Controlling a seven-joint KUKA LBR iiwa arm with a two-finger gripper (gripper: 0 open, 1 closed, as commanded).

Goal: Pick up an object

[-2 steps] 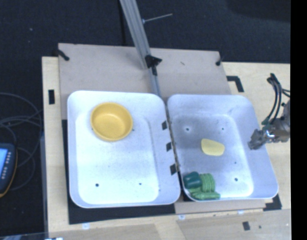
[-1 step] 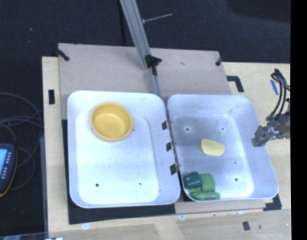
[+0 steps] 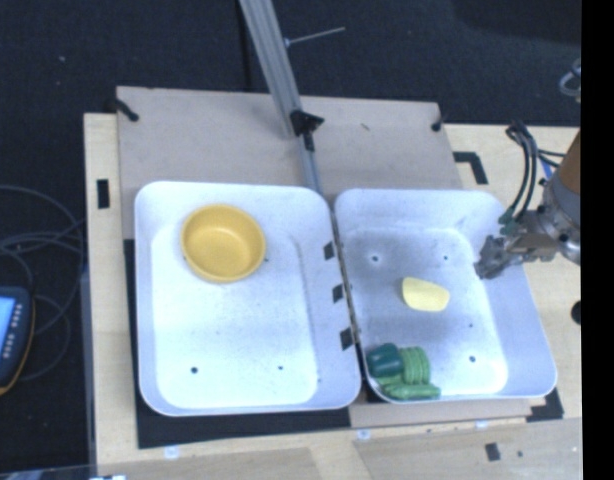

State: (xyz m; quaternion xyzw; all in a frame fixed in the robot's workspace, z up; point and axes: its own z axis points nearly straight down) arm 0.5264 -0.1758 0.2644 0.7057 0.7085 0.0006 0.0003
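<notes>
a grey robot arm (image 3: 562, 203) reaches in from the right over a light wooden bench (image 3: 102, 268) that carries two shallow white bins side by side. its gripper (image 3: 492, 258) hangs over the right rim of the right bin (image 3: 507, 368), dark fingers pointing down and to the left; nothing shows between them, and whether they are parted or closed cannot be told from this angle. black cables (image 3: 527, 168) loop up from the wrist.

in the right bin, a pale yellow lemon-shaped object (image 3: 425, 294) lies near the middle, to the left of the gripper and apart from it. at the bin's near edge sits a green ridged object (image 3: 415, 366) with a darker green block (image 3: 383, 358) touching its left side, both tucked into the front left corner.

the left bin (image 3: 237, 368) holds a yellow bowl (image 3: 223, 242), upright and open to the camera, in its far left part, well away from the arm.

a slanted metal rail (image 3: 270, 53) runs down from the top of the view and ends at the seam between the two bins. a sheet of brown board (image 3: 277, 148) lies under the bins' far side. at the far left, on the dark floor, a handheld pendant (image 3: 5, 333) with a lit blue screen rests beside black cords (image 3: 47, 228).
</notes>
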